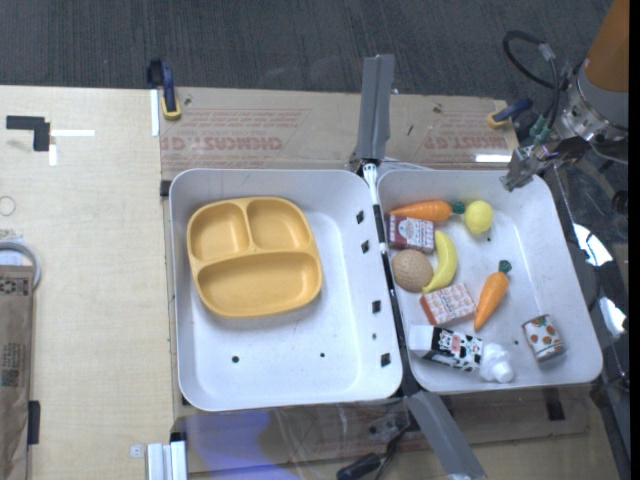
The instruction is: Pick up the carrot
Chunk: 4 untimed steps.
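Observation:
Two orange carrots lie in the right bin (560,238). One carrot (424,210) rests flat near the bin's back left, its green tip pointing right toward a lemon (478,216). The other carrot (490,299) lies at a slant in the middle right, green tip up. My gripper (519,174) hangs over the bin's back right corner, above and to the right of both carrots and apart from them. Nothing is seen in its grasp.
The right bin also holds a banana (443,260), a red carton (411,234), a brown round item (410,270), a snack packet (447,303), a milk carton (455,348) and a can (543,338). A yellow divided plate (255,255) sits in the left bin (290,368).

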{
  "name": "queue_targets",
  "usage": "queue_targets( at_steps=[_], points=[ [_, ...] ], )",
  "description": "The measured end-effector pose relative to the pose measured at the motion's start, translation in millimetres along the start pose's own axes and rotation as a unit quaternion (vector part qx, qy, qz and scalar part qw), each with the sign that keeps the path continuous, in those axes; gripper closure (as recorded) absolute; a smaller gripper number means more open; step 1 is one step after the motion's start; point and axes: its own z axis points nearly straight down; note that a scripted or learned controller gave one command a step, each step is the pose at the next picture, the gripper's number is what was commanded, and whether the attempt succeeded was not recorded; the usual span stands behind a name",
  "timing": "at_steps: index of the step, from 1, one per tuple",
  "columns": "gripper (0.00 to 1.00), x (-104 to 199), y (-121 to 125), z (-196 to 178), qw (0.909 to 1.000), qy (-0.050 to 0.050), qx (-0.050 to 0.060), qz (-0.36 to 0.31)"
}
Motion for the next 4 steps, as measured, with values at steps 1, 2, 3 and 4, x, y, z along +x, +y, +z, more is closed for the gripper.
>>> queue_targets(
  at_steps=[1,2,3,4],
  points=[
    [1.00,0,34,-130,0.9873,0.000,0.001,0.159],
    [1.00,42,57,-49,0.9866,0.000,0.002,0.163],
    [1.00,47,58,-73,0.9267,0.000,0.002,0.376],
    [1.00,50,55,-49,0.7811,-0.001,0.004,0.624]
  ],
)
